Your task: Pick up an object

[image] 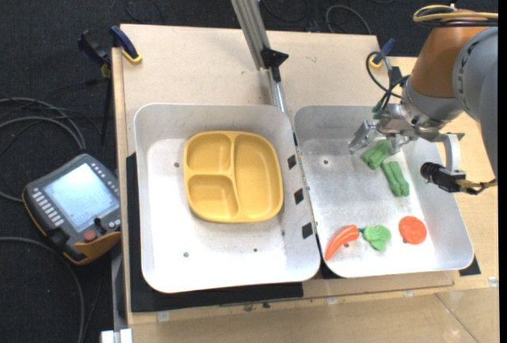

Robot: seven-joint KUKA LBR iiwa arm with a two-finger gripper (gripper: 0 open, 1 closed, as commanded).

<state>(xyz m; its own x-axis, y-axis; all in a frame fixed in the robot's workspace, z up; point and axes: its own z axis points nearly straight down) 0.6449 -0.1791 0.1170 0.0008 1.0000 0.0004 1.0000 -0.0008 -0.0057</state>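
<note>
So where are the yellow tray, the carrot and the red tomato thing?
Yellow tray (pixel 234 177): camera view, on the ridge where its three compartments meet.
Carrot (pixel 341 240): camera view, middle of its orange body.
Red tomato (pixel 412 230): camera view, centre of its top.

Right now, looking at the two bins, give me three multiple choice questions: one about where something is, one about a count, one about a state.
1. Where does the yellow tray lie?
A. In the left bin
B. In the right bin
C. On the floor

2. How many compartments does the tray have?
A. Two
B. Three
C. Five

3. How does the tray sit?
A. Flipped upside down
B. Propped on edge against a wall
C. Flat, open side up

Answers:
1. A: it lies in the left bin, while the gripper works over the right bin.
2. B: ridges split it into three sections.
3. C: its hollows face the camera.
</note>
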